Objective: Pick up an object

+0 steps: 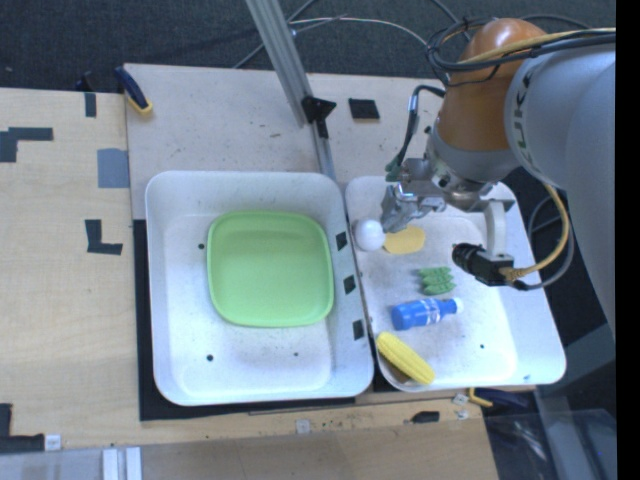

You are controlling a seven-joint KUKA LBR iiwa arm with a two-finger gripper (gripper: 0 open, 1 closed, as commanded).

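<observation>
Inventory from my remote station, all places taken from the right bin (520, 353).

1. Left bin (170, 268), on the counter beside it: 1 green plate (270, 268).
2. Far-left part of the right bin: 1 white ball (370, 234), with 1 pale yellow piece (405, 241) just beside it.
3. Middle: 1 small green item (436, 279); nearer me, 1 blue bottle (422, 313) lying down.
4. Near-left corner: 1 yellow corn cob (405, 358), on the rim.
5. Gripper (398, 208): low over the far-left part, just above ball and yellow piece. Whether the jaws stand wide or narrow, I cannot tell.

Progress, my judgement: nothing lifted yet; every item rests in the bin. Grasp and raise remain.
</observation>
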